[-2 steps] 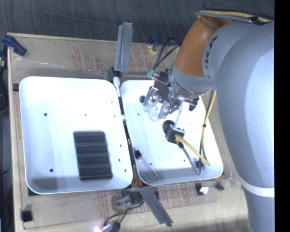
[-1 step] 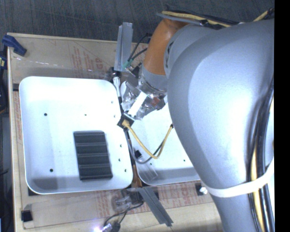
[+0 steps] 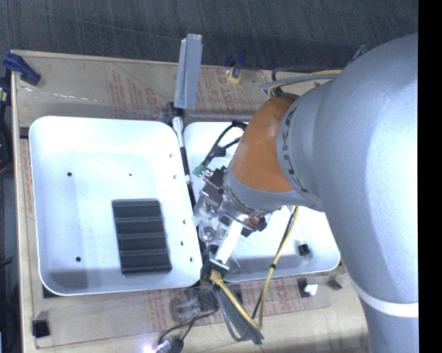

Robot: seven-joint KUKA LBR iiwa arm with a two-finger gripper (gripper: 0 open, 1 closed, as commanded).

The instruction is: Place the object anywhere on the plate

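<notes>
Roughly, as I read it from here:
Plate (image 3: 141, 235): dark ribbed slab in the left bin (image 3: 51, 145), long axis running near to far.
Gripper (image 3: 219, 235): over the right bin (image 3: 320, 259), beside the divider; grip state I cannot tell.
Object: I cannot make it out.
Heading: plate lies leftward of the gripper.

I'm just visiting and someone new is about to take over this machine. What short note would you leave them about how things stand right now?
Tool: low over the left part of the right bin, near the wall between the bins. I cannot tell from this view whether it is open or shut, or whether it holds anything.
Things: a dark ribbed plate lies flat in the left bin, toward its near side. The arm covers much of the right bin, so the object to be moved cannot be made out.
Done: nothing lies on the plate.
Left: get the object and set it on the plate.
</notes>
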